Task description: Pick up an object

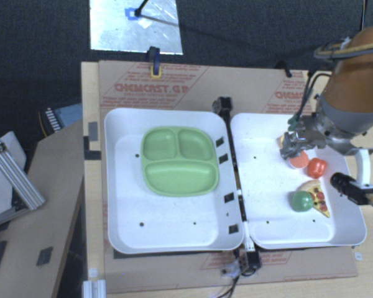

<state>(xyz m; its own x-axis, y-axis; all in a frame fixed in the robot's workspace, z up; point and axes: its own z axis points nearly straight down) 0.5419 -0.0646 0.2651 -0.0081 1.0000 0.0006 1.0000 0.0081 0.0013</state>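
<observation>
In the right bin (261, 228) lie several toy foods: an orange-red round piece (299, 161), a red pepper (317, 167), a green round piece (301, 201) and a pizza slice (318, 198). My gripper (292, 145) hangs low over the bin's far right part, right at the upper left edge of the orange-red piece. The gripper body hides part of that piece. I cannot see anything held.
A green divided plate (178, 161) lies in the left bin (124, 216). A black ridge (231, 166) separates the two bins. A black part (348, 186) and a white bracket (362, 166) stick out over the right bin's right rim. Cardboard (174, 85) lies under both bins.
</observation>
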